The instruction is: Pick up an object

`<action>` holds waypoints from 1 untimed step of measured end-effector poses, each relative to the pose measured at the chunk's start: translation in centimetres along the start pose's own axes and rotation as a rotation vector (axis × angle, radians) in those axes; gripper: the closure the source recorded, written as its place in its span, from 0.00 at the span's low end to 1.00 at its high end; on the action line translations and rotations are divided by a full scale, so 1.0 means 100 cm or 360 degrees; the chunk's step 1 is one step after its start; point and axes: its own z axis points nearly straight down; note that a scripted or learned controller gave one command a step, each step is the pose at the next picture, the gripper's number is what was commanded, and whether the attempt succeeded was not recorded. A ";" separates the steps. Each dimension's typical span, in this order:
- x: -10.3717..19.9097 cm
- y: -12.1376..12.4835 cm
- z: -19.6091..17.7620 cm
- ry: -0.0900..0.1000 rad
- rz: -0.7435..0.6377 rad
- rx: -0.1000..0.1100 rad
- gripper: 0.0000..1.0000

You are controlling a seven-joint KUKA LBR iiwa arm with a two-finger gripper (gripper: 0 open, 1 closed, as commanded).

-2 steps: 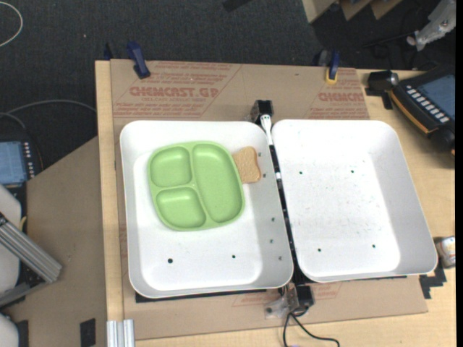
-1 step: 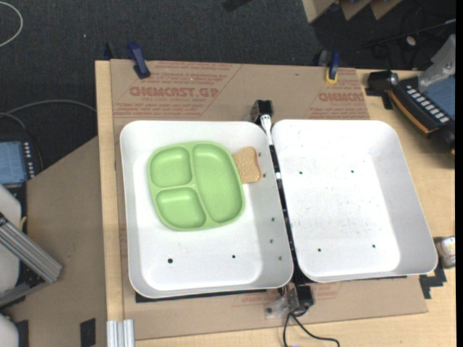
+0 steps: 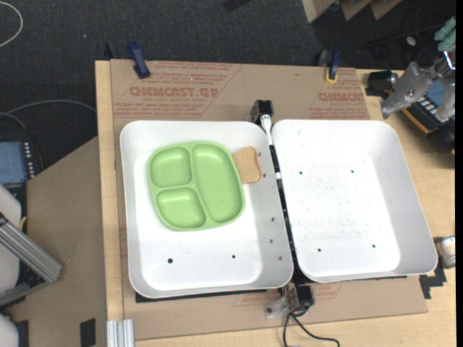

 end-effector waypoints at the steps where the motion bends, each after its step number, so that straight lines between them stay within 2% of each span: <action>1: -0.004 0.003 -0.011 -0.0004 0.0011 -0.0008 1.00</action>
